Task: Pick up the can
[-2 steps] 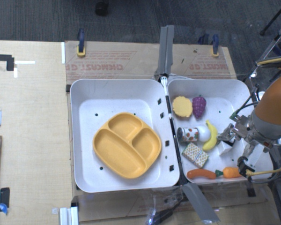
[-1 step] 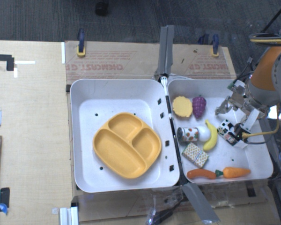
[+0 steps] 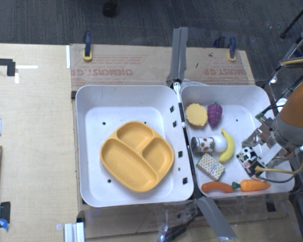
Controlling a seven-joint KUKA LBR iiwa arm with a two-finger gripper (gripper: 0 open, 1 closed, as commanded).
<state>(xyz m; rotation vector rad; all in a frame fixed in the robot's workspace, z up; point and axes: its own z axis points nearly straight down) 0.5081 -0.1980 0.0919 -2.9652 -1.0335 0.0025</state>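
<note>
Two white bins sit side by side on the bench; the left bin (image 3: 86, 135) holds a yellow divided plate (image 3: 137, 156); the right bin (image 3: 242, 97) holds the can (image 3: 202, 144), lying on its side near the dividing wall; a banana (image 3: 227, 146) lies just beside it, a patterned box (image 3: 210, 166) below, a yellow round fruit (image 3: 196, 114) and purple grapes (image 3: 214, 113) above, two carrots (image 3: 236, 186) along the near wall; the pincer (image 3: 248, 160) hovers right of the banana, apart from the can; whether it is wide or narrow I cannot tell.

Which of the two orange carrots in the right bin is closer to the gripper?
The orange carrot at the bin's front right corner; the other carrot lies farther left of the gripper.
</note>
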